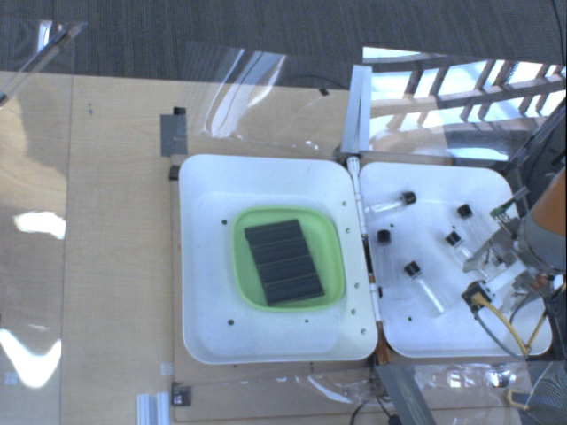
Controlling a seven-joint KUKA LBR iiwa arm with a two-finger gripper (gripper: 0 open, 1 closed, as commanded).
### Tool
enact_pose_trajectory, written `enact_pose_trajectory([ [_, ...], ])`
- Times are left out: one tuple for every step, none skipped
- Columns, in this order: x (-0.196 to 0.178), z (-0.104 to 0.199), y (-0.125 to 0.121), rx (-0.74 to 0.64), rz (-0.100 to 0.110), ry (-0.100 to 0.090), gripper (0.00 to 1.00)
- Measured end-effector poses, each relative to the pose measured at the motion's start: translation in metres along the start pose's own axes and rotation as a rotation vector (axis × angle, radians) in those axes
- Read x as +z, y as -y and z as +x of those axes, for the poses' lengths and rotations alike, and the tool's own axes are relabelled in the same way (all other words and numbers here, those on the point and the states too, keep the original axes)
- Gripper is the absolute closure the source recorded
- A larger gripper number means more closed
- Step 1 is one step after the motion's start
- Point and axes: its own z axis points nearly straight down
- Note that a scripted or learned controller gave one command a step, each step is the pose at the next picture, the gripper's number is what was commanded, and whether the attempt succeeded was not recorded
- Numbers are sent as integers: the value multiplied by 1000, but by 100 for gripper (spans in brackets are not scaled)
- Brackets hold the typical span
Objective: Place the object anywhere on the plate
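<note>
Green plate (331,264) w/ dark ridged block (283,261); no legible text; gripper (489,277) grip unclear.

Two shallow white bins sit side by side on the desk (106,237): the left bin (199,326) at nine o'clock and the right bin (425,339) at three o'clock. The left bin holds one green plate (244,246), and on that plate lies one dark ribbed block (283,262). The right bin holds five small clear vials with black caps: one at eleven o'clock (394,203), one at one o'clock (464,211), one near the bin's centre (454,238), one at nine o'clock (384,235), and one at six o'clock (418,278). One arm (542,228) enters at three o'clock.
</note>
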Motion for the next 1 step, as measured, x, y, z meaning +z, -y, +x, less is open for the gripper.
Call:
enact_pose_trajectory([
  [-50,31,50,75,-3,-2,0],
])
